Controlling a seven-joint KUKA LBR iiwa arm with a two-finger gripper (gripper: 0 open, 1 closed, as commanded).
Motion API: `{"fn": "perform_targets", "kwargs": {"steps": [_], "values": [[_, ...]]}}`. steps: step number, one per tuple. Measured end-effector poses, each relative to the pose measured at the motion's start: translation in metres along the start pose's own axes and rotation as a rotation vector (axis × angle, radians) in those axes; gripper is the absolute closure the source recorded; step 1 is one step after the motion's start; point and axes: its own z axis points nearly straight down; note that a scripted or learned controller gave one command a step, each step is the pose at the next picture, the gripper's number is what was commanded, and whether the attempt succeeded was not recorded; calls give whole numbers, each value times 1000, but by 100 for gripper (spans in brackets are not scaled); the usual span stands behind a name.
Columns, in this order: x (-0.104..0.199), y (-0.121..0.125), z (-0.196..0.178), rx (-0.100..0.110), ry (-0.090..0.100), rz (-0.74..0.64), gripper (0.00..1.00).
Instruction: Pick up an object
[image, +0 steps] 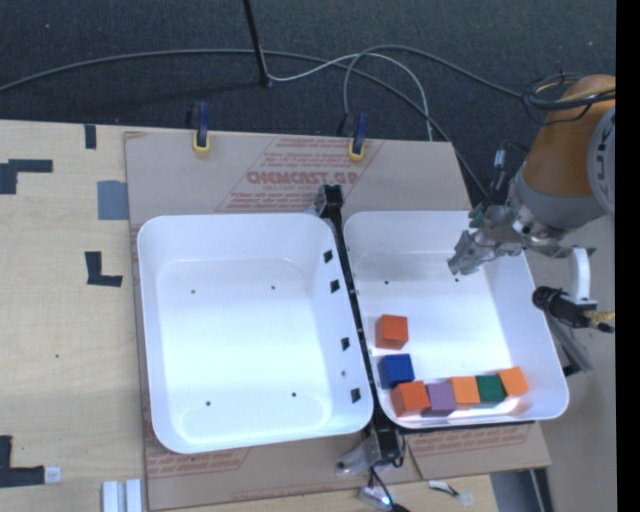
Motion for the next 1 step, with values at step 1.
{"fn": "perform_targets", "kwargs": {"steps": [1], "values": [[35, 7, 114, 10, 2, -2, 0]]}}
